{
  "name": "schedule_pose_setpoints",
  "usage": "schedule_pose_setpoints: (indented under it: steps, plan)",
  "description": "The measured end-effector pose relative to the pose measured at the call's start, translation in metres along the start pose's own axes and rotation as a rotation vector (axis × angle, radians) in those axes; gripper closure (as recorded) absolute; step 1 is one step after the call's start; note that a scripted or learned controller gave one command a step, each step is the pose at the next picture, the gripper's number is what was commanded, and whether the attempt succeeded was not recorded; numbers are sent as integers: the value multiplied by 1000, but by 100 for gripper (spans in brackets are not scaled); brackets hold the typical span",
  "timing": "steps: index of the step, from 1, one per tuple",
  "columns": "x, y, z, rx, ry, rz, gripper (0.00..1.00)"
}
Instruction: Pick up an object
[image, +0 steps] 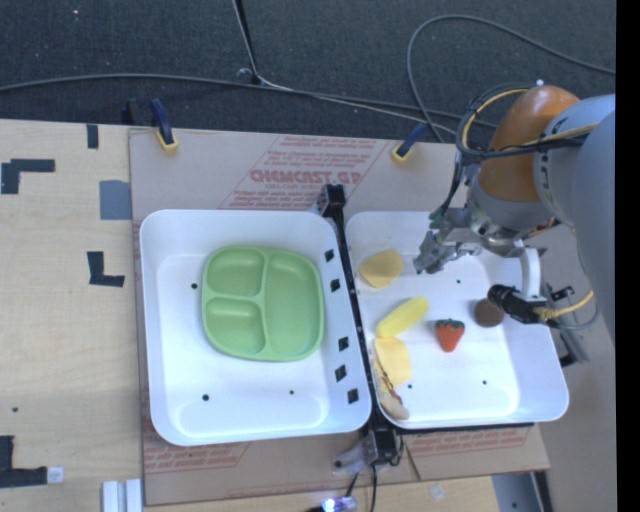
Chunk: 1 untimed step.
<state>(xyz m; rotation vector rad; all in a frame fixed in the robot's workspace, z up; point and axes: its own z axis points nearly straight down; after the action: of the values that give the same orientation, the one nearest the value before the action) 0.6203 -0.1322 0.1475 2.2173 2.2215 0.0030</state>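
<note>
My fingers (437, 254) hung over the right bin's (545, 395) far side, their spread impossible to tell and nothing visibly held, beside the pale yellow round piece (381, 268); I judged they might nudge it toward the divider (345, 300).

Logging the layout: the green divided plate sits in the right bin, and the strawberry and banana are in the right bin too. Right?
Not quite. The camera view shows the green divided plate in the left bin, not the right. The strawberry and banana are indeed in the right bin.
</note>
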Motion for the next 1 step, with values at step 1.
schedule_pose_setpoints:
  steps: [1]
  plan:
    - [-3,-4,-62,0,0,1,100]
